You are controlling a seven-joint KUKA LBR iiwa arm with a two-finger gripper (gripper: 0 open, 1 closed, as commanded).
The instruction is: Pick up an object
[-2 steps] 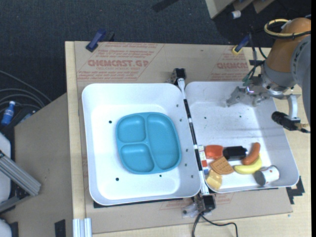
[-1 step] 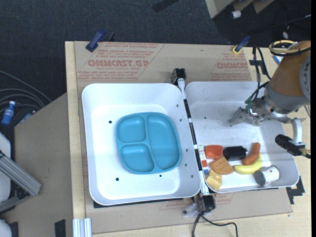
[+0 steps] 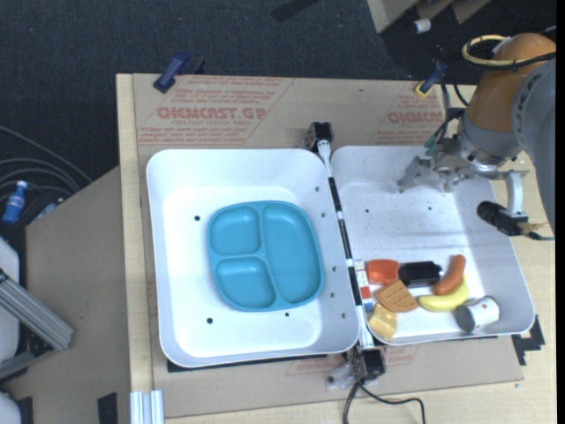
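- The gripper (image 3: 430, 171) hangs over the far part of the right bin (image 3: 388, 162), its fingers spread wide with nothing between them, above bare white floor.
- I judge this a hover ahead of a descent: the arm (image 3: 499, 104) reaches in from the right and keeps the claw well apart from every object.
- The pickable things all cluster along the near edge of that bin, well in front of the claw: a banana (image 3: 443, 301), a sausage (image 3: 452, 275) touching it, a black block (image 3: 419, 271), an orange piece (image 3: 382, 270), a cracker (image 3: 395, 298), a pale wedge (image 3: 383, 324) and a white cylinder (image 3: 478, 313).
- They lie packed together, so reaching 1 without nudging its neighbour looks hard; the cylinder at the near right end seems the freest.
- To the claw's left, across the divider (image 3: 336, 206), the left bin (image 3: 177, 175) holds a blue 3-compartment plate (image 3: 265, 254), out of the way.
- A black fitting (image 3: 500, 218) sits on the bin's right rim, just beside the arm.
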